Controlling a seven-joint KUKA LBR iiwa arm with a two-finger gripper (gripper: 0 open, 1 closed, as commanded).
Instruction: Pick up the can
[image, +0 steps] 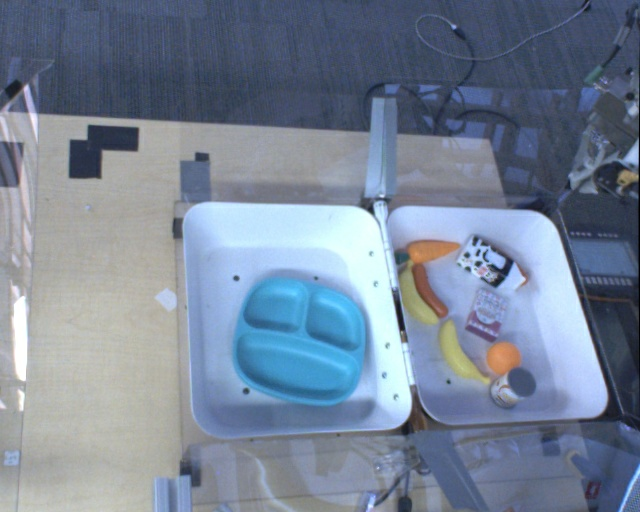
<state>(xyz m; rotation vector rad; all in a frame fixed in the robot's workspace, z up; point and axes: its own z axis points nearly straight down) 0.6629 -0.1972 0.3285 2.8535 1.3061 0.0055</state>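
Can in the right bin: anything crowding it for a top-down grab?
Nothing lies over the can. The orange ball sits tight against its far side and a banana tip ends close at its left.

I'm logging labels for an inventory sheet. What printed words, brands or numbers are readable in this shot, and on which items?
None can be read.
Black-and-white carton: bold pattern, any lettering blurred.
Small packet: reddish print, too small to read.
Can: no legible label.
Black device beside the right bin: screen unreadable.
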